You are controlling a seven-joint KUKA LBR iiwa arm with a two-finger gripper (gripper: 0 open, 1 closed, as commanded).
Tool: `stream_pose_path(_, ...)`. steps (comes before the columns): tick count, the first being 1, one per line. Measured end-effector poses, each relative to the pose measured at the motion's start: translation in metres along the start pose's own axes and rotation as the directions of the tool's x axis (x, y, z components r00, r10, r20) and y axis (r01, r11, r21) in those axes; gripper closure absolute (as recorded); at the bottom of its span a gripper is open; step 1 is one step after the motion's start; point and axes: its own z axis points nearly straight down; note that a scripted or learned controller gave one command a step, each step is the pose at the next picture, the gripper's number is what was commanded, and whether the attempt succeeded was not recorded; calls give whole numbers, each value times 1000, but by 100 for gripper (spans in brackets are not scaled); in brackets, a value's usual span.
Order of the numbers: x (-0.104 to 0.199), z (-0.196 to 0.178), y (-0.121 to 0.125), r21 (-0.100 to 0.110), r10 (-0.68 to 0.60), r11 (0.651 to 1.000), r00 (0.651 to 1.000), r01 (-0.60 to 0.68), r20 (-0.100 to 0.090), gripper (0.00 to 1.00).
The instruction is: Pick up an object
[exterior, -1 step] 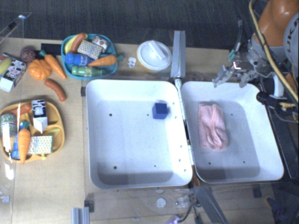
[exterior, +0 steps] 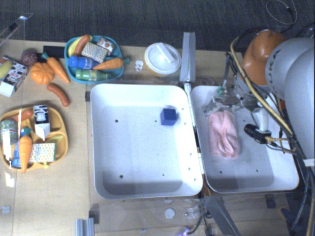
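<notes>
A small blue cube [exterior: 169, 116] lies in the left white bin [exterior: 113, 151], toward its upper right. A soft pink bundle [exterior: 224, 133] lies in the right white bin [exterior: 256, 173], left of its centre. My gripper [exterior: 222, 101] is low over the far end of the right bin, right at the top edge of the pink bundle. The grey arm with its orange band [exterior: 258, 53] reaches in from the right. Its cables cross the bin's right half.
A blue bowl [exterior: 93, 59] of toy food and a white lidded tub [exterior: 162, 58] stand behind the left bin. A yellow plate [exterior: 32, 139] of toy food and loose toy vegetables [exterior: 49, 75] lie on the bench at the left.
</notes>
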Motion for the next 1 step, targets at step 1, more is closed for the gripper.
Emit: stream_pose_path(1, -4, -11, 0, 2, -105, 994, 994, 105, 0, 0)
